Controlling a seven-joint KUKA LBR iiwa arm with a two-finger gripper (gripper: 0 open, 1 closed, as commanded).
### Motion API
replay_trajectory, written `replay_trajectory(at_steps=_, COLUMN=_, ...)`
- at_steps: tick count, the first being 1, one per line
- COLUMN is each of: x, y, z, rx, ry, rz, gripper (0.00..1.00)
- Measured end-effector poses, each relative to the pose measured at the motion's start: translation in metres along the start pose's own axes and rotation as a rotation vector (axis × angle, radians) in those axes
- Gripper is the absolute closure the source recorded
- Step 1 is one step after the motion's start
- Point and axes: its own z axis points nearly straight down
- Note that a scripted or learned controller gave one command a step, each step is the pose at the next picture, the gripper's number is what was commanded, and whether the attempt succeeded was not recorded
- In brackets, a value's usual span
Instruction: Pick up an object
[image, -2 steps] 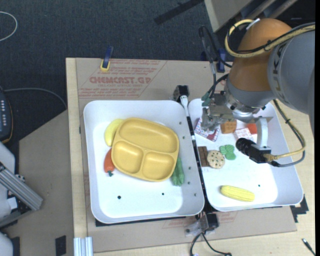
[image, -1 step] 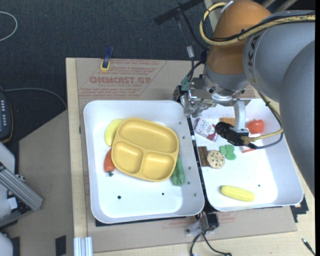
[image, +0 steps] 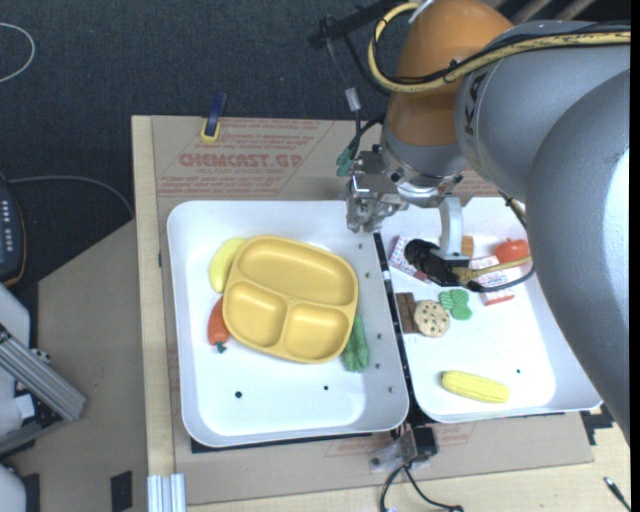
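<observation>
Cardboard (image: 250, 150) w/ red "CHEMCAST" print

Only readable thing you'll find here is the red print on the brown board (image: 250, 150) under the bins: it says "CHEMCAST G P" in big letters, with a few lines of smaller red text around it that are too blurry to read. The wrappers (image: 490, 270) in the right bin have some print too, but you can't make it out.

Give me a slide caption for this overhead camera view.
Robot gripper hovers above two white bins; a yellow divided tray fills the left one.
</observation>
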Motion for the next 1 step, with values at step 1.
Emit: replay_trajectory(at_steps=1, x=-0.0033, y=0.0092, z=-0.0068, rx=-0.001, ry=-0.001, rz=0.001, gripper=1.0)
